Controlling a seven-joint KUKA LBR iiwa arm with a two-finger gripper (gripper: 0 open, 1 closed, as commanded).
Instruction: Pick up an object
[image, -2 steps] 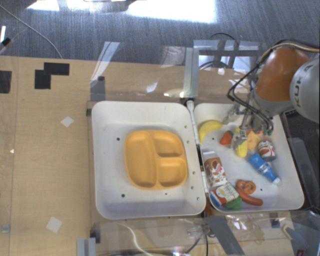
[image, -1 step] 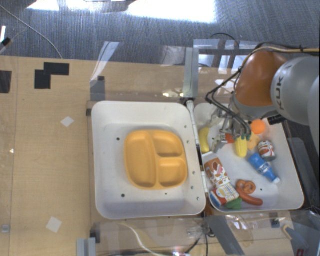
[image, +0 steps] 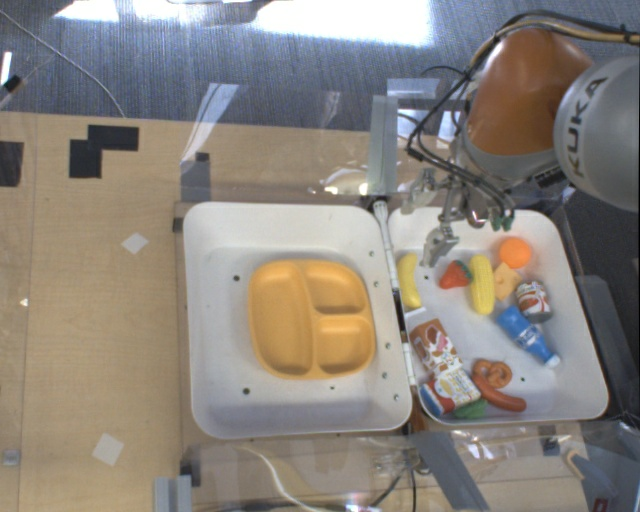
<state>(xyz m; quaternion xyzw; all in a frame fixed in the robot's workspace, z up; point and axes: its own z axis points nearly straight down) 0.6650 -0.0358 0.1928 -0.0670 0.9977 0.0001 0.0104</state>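
Camera view: two white bins are set side by side on the desk (image: 90, 300). The left bin (image: 215, 250) carries a yellow tray (image: 310, 318) at frame centre, likely as a drop spot. The right bin (image: 570, 300) holds the loose toys, kept together as pick stock: banana (image: 408, 281) by the divider, strawberry (image: 456, 275), corn (image: 481, 284), orange (image: 515, 251), can (image: 532, 299), blue bottle (image: 526, 335), snack packet (image: 440, 362), pretzel (image: 493, 373), sausage (image: 500, 401). The arm (image: 530, 95) is posed at upper right, over the right bin's top edge. The jaws (image: 438, 246) are hung just above-left of the strawberry, between it and the banana; nothing is seen pinched. Whether they are spread or pressed together cannot be told. Strawberry judged the nearest pick, just lower right of the jaws.
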